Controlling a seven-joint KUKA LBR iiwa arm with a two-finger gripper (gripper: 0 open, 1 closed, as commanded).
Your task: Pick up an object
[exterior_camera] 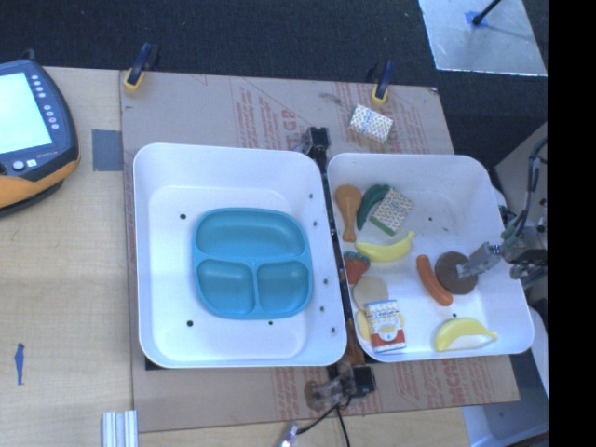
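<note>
Gripper point(484, 257) poised at the right bin's point(466, 169) right side, nearest the grey disc point(453, 273) and the hot dog point(434, 280).

The disc is seen just left of and below the gripper tip, apparently touching it; the hot dog lies just beyond, its long axis slanted from upper left to lower right; a yellow banana slice point(464, 333) is found further down, near the bin's lower right corner; whether anything is held cannot be told; a short leftward, downward reach is judged sufficient.
</note>
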